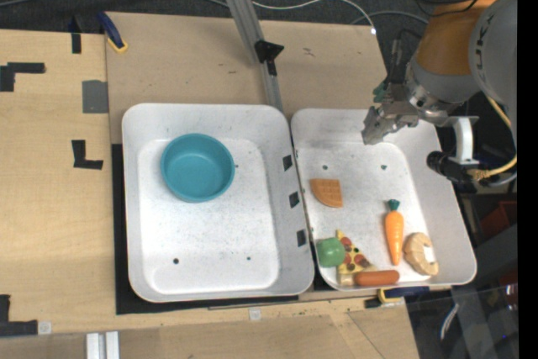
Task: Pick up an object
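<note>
No text, label, brand, number or sign can be read anywhere in the camera view. The dark marks on the wooden bench (50,181) at nine o'clock are plain pieces of tape without lettering. The two white bins (143,206) and the arm (471,38) at two o'clock carry no legible print at this sharpness.

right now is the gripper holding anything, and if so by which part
Nothing is held. The grey two-finger gripper sits over the back of the right white bin, with nothing between its fingers; the orange toy carrot lies apart in the bin.
</note>
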You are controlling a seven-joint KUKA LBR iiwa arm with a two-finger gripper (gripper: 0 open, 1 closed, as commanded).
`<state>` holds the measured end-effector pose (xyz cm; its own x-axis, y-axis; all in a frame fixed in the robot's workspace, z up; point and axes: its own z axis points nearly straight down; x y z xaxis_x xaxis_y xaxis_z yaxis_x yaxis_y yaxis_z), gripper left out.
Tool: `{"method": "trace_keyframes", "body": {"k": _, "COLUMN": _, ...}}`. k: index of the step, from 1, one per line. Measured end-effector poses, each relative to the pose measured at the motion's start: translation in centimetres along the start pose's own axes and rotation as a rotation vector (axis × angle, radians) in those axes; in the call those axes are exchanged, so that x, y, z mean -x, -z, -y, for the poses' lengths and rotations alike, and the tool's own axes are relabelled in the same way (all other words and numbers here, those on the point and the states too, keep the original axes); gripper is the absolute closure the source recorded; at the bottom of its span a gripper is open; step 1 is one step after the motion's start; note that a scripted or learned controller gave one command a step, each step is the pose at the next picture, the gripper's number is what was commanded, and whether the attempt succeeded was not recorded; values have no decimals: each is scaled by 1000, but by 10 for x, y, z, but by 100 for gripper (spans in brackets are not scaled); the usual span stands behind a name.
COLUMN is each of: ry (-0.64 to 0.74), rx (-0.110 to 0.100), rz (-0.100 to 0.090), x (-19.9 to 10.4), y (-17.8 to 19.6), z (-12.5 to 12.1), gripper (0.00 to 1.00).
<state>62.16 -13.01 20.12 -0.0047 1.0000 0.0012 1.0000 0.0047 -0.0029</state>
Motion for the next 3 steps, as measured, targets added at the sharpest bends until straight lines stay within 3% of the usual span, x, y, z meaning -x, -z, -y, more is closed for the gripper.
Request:
{"method": "trace_keyframes", "body": {"k": 1, "ry": 0, "rx": 0, "rz": 0, "x": -44, "y": 7, "z": 19, "gripper": 100}}
{"method": "trace_keyframes", "body": {"k": 3, "ry": 3, "rx": 1, "rz": -1, "x": -145, "y": 19, "z": 26, "gripper": 100}}
